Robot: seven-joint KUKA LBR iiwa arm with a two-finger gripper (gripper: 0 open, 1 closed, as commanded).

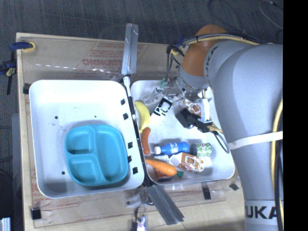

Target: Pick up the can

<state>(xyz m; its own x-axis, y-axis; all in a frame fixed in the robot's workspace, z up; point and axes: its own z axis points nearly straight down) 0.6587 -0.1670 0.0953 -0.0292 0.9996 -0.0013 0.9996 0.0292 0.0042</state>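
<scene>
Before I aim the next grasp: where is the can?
The can lies in the right bin, near its front right side, just right of the blue bottle and above the carton.

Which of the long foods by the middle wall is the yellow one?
The banana, at the far end of the row. The hot dog below it is reddish, and the carrot is orange.

Two white bins side by side. Left bin (43,105) holds a blue divided tray (95,154) toward 6 o'clock. Right bin (224,165) is cluttered: banana (142,114) and sausage (146,140) along the 9 o'clock wall, carrot (161,167) at 7 o'clock, blue bottle (172,147) mid-low, green-white can (203,150) lying at 4 o'clock beside a small carton (191,163). Grey arm (240,95) covers the right side; gripper (175,100) sits low at the bin's 12 o'clock, away from the can.
</scene>
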